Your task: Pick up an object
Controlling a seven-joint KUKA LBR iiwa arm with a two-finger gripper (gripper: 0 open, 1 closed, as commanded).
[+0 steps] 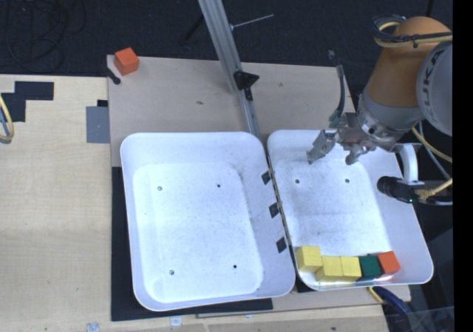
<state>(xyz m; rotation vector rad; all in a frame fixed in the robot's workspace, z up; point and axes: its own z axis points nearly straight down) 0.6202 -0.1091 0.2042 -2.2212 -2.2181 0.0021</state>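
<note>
Several small blocks lie in a row along the near edge of the right bin (347, 197): a yellow block (310, 256) at the left, more yellow blocks (341, 268) beside it, a green block (369, 267) and an orange-red block (388, 262) at the right. My gripper (334, 150) hangs over the far part of that bin, well away from the blocks. Its two fingers are spread apart, open, with nothing between them.
The left bin (196, 219) stands beside the right one. An orange cube (126, 61) sits on the bench at the far left. A slanted metal rail (222, 42) rises behind the bins. A black cable fitting (395, 188) hangs at the right bin's right rim.
</note>
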